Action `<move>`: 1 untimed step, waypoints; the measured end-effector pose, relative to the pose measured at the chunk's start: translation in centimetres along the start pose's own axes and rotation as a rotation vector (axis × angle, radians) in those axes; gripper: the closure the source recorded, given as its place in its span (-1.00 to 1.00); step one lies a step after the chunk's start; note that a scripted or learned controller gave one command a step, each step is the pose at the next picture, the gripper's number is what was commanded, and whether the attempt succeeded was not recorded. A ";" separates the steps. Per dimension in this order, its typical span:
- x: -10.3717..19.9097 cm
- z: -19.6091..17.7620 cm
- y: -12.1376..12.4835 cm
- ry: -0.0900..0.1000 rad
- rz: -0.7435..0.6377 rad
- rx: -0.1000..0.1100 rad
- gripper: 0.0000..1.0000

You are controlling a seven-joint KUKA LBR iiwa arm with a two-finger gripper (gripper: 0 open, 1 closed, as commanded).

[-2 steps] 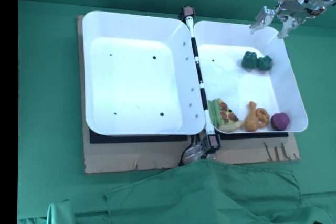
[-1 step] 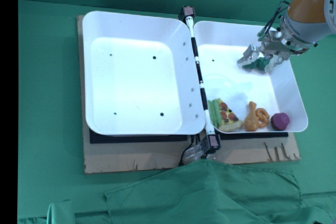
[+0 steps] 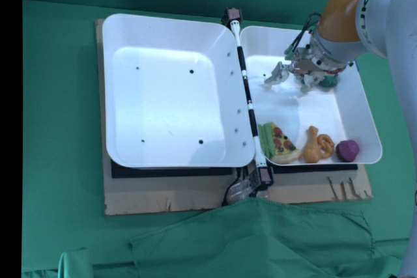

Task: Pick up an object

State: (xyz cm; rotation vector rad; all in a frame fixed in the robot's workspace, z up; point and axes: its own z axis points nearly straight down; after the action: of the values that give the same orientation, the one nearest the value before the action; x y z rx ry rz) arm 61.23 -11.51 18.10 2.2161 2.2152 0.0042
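The gripper hangs in the right bin, far from the pizza, pretzel and plum; jaw state unclear.

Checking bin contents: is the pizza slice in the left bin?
No, the pizza slice lies in the right bin, near its front edge.

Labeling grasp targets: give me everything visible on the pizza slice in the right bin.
The pizza slice looks like a moulded plastic toy: a flat wedge with a tan crust edge, yellow top and red round spots. It lies flat on the floor of the right bin, in the near left corner, against the bin's left wall. A green strip runs along its left side; whether that is part of the slice or a separate piece is unclear. The orange toy lies close on its right; contact cannot be judged.
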 end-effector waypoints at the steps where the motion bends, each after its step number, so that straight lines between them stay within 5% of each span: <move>1: -7.1 -0.2 6.4 -0.002 0.006 -0.004 -1.00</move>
State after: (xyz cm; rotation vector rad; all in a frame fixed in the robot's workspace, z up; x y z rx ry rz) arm 67.61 -18.62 18.36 2.2197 2.2055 0.0068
